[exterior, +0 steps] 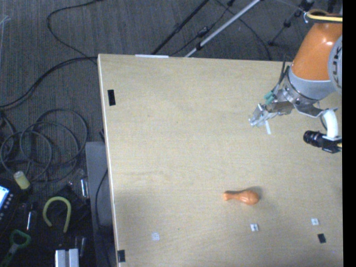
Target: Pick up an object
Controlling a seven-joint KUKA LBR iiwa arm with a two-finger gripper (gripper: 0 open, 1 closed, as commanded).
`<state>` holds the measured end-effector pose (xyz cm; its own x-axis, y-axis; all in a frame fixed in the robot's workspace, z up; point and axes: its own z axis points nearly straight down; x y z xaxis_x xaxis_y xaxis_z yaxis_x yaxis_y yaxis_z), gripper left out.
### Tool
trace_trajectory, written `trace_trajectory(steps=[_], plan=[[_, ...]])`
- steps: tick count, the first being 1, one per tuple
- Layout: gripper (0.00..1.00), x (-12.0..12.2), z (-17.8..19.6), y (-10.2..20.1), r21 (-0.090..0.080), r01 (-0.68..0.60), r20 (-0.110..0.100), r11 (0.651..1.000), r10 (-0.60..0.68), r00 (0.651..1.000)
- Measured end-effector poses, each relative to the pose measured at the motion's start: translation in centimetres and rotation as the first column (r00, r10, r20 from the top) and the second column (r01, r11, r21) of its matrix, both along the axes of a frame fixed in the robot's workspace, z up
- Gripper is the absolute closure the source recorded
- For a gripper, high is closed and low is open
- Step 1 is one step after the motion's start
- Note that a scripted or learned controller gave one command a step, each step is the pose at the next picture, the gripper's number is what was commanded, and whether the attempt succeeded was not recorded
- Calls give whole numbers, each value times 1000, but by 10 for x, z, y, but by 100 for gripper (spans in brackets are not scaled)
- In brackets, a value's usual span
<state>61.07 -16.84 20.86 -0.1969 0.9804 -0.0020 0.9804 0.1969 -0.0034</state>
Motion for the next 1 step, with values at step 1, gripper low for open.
trace_trajectory(steps=[1], plan=[[100,36,-28,-15,0,-205,2,979,205,979]])
